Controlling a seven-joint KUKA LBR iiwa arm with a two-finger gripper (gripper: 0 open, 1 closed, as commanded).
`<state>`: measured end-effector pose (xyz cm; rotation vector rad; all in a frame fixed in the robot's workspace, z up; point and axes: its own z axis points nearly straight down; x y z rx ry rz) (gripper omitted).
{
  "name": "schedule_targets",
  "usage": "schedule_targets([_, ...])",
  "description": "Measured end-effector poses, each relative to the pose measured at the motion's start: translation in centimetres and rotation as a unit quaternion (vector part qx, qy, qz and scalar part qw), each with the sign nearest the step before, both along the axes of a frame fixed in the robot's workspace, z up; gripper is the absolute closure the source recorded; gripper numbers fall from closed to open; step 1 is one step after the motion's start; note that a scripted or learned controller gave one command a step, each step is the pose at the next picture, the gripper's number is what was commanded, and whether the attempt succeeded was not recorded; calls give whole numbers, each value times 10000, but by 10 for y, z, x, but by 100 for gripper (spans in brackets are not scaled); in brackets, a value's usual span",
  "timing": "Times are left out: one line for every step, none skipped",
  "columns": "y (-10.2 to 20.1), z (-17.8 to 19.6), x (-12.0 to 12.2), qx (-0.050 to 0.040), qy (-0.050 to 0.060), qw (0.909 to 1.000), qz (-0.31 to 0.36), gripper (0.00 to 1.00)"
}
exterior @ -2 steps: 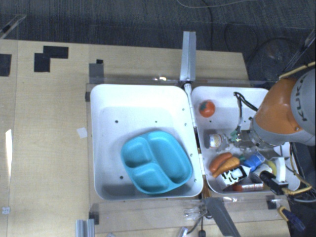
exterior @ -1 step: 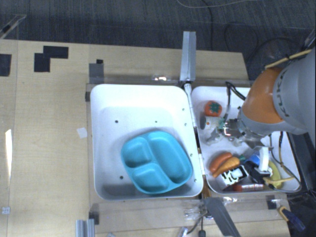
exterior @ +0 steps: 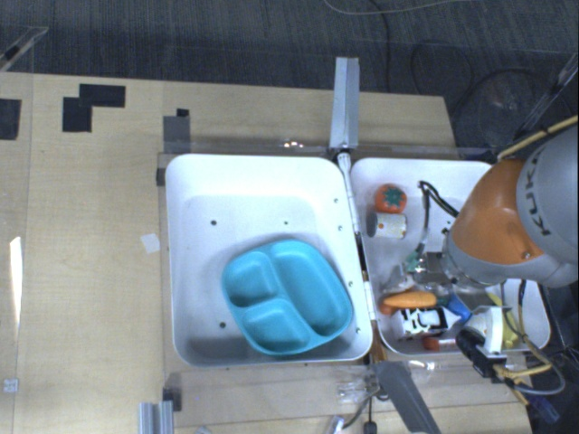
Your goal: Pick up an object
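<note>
A: The arm (exterior: 507, 220) comes in from the right and hangs low over the right bin (exterior: 362, 197), wrist down among the small things piled at its near end.

B: And the gripper (exterior: 425, 274)?

A: It sits just above an orange carrot-shaped piece (exterior: 409, 300). Whether it is parted or closed, I cannot tell; the wrist hides it.

B: So what's there to pick?

A: Take your choice. The carrot piece, a black-and-white item (exterior: 420, 320) touching it on the near side, a blue piece (exterior: 457, 312) just to the right. Further back, a tomato-like toy (exterior: 391, 197) and a small white cylinder (exterior: 391, 225). The left bin (exterior: 181, 242) holds a blue divided tray (exterior: 288, 297).

B: The danger?

A: Crowding, I'd say. Those near items touch, so a close could pinch two or nudge the carrot aside. It looks rounded and may squirt out. It also lies close to the wall between the bins, which could block a finger.
</note>
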<state>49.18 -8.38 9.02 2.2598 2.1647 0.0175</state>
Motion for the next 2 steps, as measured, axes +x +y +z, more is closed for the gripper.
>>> schedule_targets([1,12,3,-1,-40,10000,10,100])
schedule_targets([71,95,41,2,58,9990,435,100])
